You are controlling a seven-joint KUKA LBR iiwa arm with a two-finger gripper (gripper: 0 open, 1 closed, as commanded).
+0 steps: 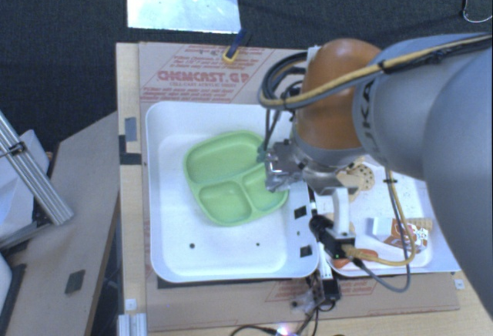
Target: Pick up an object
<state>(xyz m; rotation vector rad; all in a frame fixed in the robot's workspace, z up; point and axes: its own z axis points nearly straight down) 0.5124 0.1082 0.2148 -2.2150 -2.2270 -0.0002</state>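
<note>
- Pale green plastic marks the likeliest target: a divided plate (228, 177) with three compartments, lying flat and slightly skewed in the left bin (173, 250), toward that bin's upper right.
- The gripper (276, 169) sits at the plate's right edge, its metal tip touching or just above the rim where the plate nears the wall between the two bins.
- The arm's orange band (333, 99) and grey wrist hang directly above and cover most of the tool, so whether the fingers stand wide or narrow cannot be told.
- No part of the plate shows between any fingers, so no hold can be claimed.
- The step in hand reads as the reach and descent onto the plate's rim, with the lift not yet done.
- The next move probably calls for the fingers to straddle the thin rim, one inside the compartment and one outside, before closing.
- A flat, shallow plate gives little to pinch, so a slip seems a fair risk.
- The right bin (427, 253) holds small printed packets (400, 233), partly hidden by cables.
</note>
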